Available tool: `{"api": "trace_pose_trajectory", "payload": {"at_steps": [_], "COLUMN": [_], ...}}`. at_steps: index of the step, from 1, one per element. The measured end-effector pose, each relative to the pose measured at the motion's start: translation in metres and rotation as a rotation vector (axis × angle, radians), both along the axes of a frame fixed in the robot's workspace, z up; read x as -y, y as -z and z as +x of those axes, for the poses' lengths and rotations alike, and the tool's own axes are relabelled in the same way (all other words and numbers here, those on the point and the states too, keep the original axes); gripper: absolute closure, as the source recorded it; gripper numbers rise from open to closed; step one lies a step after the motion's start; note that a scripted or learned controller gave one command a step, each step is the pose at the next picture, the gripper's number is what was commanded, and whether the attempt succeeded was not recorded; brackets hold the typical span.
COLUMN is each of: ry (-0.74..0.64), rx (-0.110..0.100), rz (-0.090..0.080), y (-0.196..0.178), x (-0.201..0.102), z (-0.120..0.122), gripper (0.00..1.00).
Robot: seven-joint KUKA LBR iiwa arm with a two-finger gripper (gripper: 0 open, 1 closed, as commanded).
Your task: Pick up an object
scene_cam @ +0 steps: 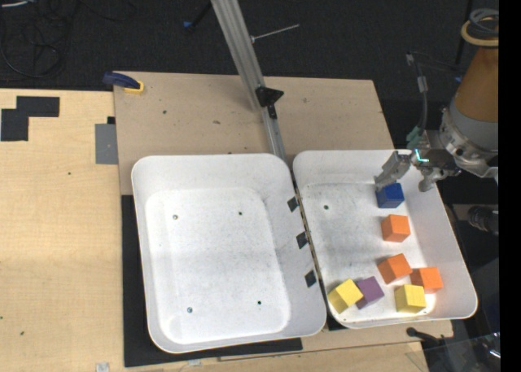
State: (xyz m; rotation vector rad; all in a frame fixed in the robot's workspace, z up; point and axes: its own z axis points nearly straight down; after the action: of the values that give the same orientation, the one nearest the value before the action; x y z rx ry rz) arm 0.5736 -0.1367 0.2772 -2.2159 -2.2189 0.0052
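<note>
My gripper (pixel 409 175) hangs over the far part of the right bin (pixel 342 171), its two grey fingers spread open with nothing between them. A blue cube (pixel 390 194) lies on the bin floor just below the left fingertip (pixel 384 177). Nearer the camera sit an orange cube (pixel 396 227), a second orange cube (pixel 394 267) and a third (pixel 428 278). Along the bin's near edge are a yellow cube (pixel 345 293), a purple cube (pixel 369 290) and another yellow cube (pixel 409 298).
The left bin (pixel 163 175) sits beside the right one, joined by black clips (pixel 300 239). A slanted aluminium rail (pixel 242 49) rises behind the bins. The arm's orange band (pixel 479 85) stands at the right edge.
</note>
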Motion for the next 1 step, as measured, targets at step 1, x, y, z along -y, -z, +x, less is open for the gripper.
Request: {"api": "trace_pose_trajectory", "payload": {"at_steps": [1], "ry": [0.002], "rx": [0.004], "rz": [-0.001], "y": [-0.0016], "x": [0.0009], "z": [0.0004], "gripper": [0.0]}}
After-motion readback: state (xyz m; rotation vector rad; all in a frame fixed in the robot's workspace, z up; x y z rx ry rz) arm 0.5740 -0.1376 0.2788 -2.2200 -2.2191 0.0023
